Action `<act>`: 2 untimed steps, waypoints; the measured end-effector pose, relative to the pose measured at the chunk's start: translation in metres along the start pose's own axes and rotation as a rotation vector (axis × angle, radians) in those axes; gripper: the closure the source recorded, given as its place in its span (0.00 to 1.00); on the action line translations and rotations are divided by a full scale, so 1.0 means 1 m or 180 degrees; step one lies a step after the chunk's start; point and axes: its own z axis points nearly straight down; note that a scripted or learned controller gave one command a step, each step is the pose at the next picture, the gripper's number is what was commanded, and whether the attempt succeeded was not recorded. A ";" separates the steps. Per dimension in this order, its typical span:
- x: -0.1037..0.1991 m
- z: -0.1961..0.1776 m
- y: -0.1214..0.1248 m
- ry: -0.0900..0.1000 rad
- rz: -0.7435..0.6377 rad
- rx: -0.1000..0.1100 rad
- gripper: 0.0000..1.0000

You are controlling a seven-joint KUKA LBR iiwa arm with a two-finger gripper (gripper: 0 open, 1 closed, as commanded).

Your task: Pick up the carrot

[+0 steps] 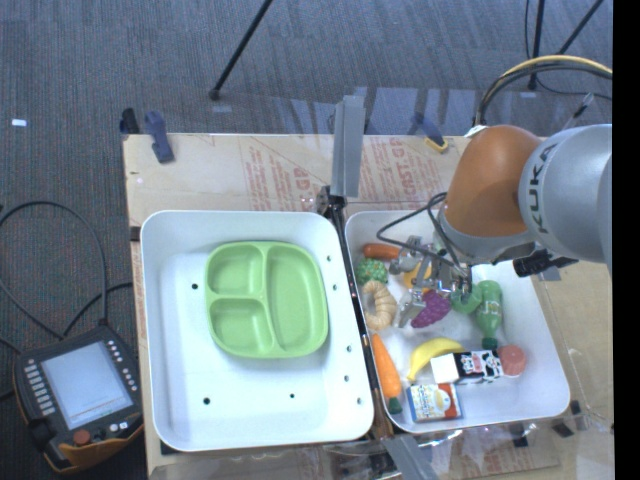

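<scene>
Two white bins sit side by side on the table. The left bin (170, 368) holds a green divided plate (266, 298), lying flat toward its far half. The right bin (545, 368) is crowded with toy food. The carrot (385, 368) lies along that bin's left wall near the front left corner, orange body with its green end pointing to the front edge. Nothing touches it from above. Just right of it lie a banana (433, 354), a small milk carton (470, 365) and a blue and white pouch (433, 402) at the front edge. A red round piece (512, 359) sits right of the carton.

The arm (530, 193) comes in from the right, over the far half of the right bin. The gripper (428, 286) hangs low at the bin's middle, over purple grapes (432, 310) and beside a green bottle (487, 308). Fingers look spread and holding nothing, though clutter makes it hard to be sure. It is well apart from the carrot. A beige pastry-like piece (379, 303) lies by the left wall, beyond the carrot.
</scene>
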 end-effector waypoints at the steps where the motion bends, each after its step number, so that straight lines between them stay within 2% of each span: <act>1: -0.001 0.000 0.006 -0.0003 0.0539 -0.0001 0.00; 2: -0.002 -0.011 0.007 -0.0014 0.0524 -0.0001 1.00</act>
